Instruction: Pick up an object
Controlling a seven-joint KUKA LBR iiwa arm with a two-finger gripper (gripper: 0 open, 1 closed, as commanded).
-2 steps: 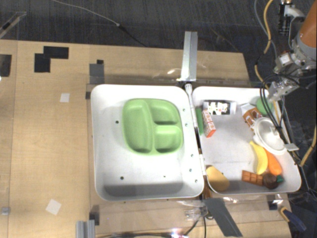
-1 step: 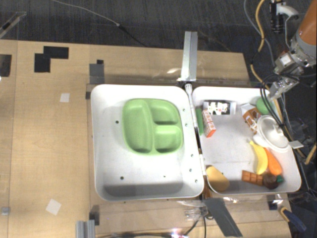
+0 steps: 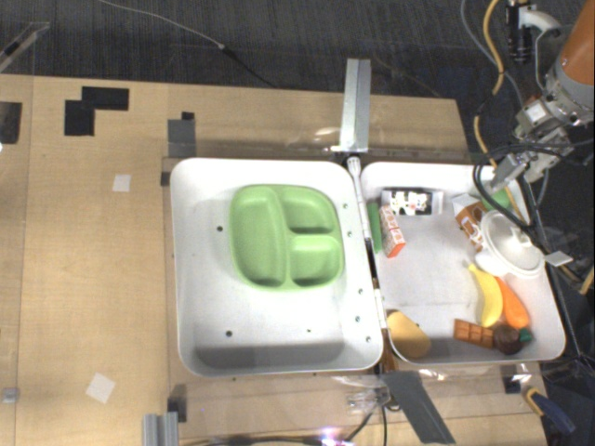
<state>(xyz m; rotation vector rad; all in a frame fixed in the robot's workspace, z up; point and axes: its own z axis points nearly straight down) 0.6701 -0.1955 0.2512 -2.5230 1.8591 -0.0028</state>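
1. On your far left, the pale wooden bench (image 3: pixel 84 277) lies bare apart from a few black patches near its back edge.
2. The left shallow white bin (image 3: pixel 200 333) holds one light green plastic divided tray (image 3: pixel 284 237), set upside-down-looking toward the back half; open white floor runs all round it, widest along the front rim.
3. A grey metal upright bar (image 3: pixel 357 100) stands at the back where the two bins meet.
4. The right shallow white bin (image 3: pixel 428 277) has open floor in its middle; its things crowd the walls.
5. Against its left wall you see a green and orange small carton (image 3: pixel 390 230), and a black-and-white small box (image 3: pixel 411 202) by the back wall.
6. A tan rounded piece (image 3: pixel 409 334) sits in the front left corner.
7. Along the right side lie a white bowl (image 3: pixel 514 249), a yellow banana (image 3: pixel 487 295) touching an orange carrot-like piece (image 3: pixel 515 305), and a brown chocolate-bar block (image 3: pixel 474 333).
8. The grey arm's end effector (image 3: pixel 507 170) hangs over the back right corner of that bin; you cannot tell its state.
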